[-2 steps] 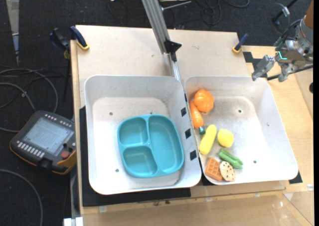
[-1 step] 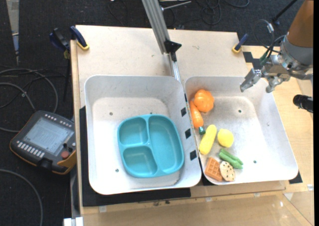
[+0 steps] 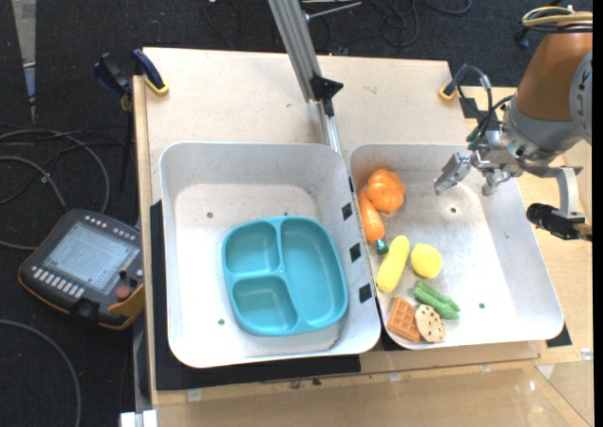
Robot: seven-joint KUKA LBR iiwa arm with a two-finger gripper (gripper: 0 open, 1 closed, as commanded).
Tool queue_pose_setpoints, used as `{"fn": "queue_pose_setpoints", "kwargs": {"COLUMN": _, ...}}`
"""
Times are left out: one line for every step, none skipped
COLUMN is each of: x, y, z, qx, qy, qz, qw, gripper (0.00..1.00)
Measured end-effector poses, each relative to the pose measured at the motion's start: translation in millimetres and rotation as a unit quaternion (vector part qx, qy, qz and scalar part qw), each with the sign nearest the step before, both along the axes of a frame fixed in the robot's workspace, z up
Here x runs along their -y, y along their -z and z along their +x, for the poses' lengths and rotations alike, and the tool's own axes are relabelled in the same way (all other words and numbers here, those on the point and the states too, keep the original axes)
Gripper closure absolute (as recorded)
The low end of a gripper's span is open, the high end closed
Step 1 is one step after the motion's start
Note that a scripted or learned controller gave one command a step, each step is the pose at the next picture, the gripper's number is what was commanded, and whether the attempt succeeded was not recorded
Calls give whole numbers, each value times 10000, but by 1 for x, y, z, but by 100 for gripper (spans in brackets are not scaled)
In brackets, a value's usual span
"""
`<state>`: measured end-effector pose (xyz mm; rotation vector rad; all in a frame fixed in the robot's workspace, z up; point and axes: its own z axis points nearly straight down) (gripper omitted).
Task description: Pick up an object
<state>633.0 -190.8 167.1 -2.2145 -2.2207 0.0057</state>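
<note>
**End effector open and empty above right bin**

Seen at the upper right of the right-hand shallow white bin: the two-finger metal end effector, hanging from the grey arm with its orange band. Fingers spread apart, one toward the bin's middle, the other nearer the right wall. Nothing between them. Touching no toy; whether the tips meet the bin floor cannot be told from this slant.

Clustered along the left side of the same bin, well apart from the end effector:
- round orange plastic pumpkin-like toy, nearest the end effector, up by the bin's top left
- long orange carrot-shaped toy, just below the pumpkin, against the left wall
- yellow banana-shaped toy, lying at a slant near the middle left
- small round yellow lemon-like toy, just beside the banana on its right
- green pod-shaped toy, below the lemon
- tan waffle-patterned square toy and speckled round cookie toy, side by side at the bottom edge

In the left-hand white bin: a teal plastic tray with three compartments, lying flat.

Both bins side by side on the pale wooden worktop.
</note>
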Motion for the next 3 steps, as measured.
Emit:
{"fn": "queue_pose_setpoints", "kwargs": {"x": -6, "y": 52, "z": 8, "qx": 9, "qy": -2, "qz": -3, "qw": 10000, "gripper": 0}}
{"fn": "queue_pose_setpoints", "kwargs": {"x": -5, "y": 37, "z": 9, "qx": 44, "qy": -2, "qz": -14, "qw": 10000, "gripper": 100}}
{"fn": "queue_pose_setpoints", "kwargs": {"x": -11, "y": -15, "z": 3, "qx": 60, "qy": 1, "qz": -13, "qw": 10000, "gripper": 100}}
